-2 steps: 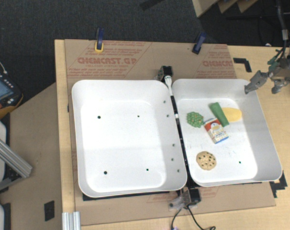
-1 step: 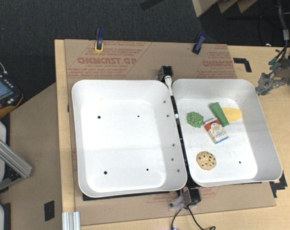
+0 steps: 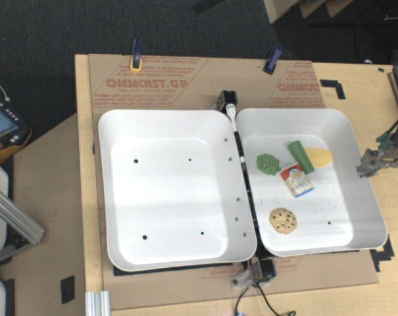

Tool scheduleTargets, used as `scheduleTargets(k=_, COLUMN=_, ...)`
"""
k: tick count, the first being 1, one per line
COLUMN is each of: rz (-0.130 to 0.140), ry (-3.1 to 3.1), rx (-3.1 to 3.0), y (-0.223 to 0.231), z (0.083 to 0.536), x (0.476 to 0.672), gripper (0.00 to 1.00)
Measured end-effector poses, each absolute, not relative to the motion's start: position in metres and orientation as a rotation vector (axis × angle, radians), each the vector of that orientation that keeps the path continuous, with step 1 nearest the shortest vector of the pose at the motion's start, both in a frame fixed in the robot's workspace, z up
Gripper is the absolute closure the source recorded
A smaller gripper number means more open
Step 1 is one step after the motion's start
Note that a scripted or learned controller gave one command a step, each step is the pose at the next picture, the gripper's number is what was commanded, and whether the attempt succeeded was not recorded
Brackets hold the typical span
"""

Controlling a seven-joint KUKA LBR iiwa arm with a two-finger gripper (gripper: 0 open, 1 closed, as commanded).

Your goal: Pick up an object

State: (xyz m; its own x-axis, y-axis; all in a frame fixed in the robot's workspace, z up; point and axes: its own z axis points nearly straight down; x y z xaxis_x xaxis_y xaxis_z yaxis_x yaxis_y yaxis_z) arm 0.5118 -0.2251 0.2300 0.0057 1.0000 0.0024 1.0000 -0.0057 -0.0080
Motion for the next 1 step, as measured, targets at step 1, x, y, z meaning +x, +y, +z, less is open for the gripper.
scheduleTargets(k=1, rz=0.007, ry=-2.211, rx=-2.218, y=-0.2235, z=0.1498, x=0.4758, gripper=1.00)
